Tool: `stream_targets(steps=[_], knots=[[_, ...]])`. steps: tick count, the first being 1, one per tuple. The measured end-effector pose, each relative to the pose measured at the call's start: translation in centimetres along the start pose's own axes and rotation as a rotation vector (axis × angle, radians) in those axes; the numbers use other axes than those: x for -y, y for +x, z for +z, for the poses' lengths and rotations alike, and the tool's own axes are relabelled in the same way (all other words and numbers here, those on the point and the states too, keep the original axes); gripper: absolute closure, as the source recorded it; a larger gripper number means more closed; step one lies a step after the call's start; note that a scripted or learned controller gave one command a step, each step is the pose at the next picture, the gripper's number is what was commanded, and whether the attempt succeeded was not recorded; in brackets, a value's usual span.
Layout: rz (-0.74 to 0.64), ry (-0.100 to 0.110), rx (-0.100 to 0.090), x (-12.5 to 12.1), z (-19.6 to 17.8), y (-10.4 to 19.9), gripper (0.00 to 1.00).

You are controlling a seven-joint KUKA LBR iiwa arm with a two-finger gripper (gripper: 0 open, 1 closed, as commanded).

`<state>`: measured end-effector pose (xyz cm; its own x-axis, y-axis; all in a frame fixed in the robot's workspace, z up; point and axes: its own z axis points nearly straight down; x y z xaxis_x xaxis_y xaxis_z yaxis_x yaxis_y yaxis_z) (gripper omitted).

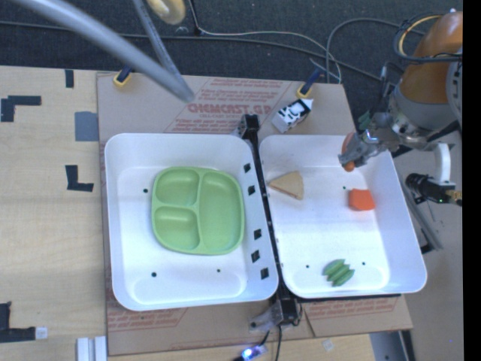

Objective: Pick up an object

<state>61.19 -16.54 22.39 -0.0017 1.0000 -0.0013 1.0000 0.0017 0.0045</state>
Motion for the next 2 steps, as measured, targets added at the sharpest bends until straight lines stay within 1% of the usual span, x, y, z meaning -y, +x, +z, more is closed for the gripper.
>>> stream_targets(steps=[1,2], knots=[[0.000,0.003,-0.001,-0.1,-2.8,0.0,1.00],[-0.003,0.006,-0.002,0.2,-2.7,4.4,1.00]])
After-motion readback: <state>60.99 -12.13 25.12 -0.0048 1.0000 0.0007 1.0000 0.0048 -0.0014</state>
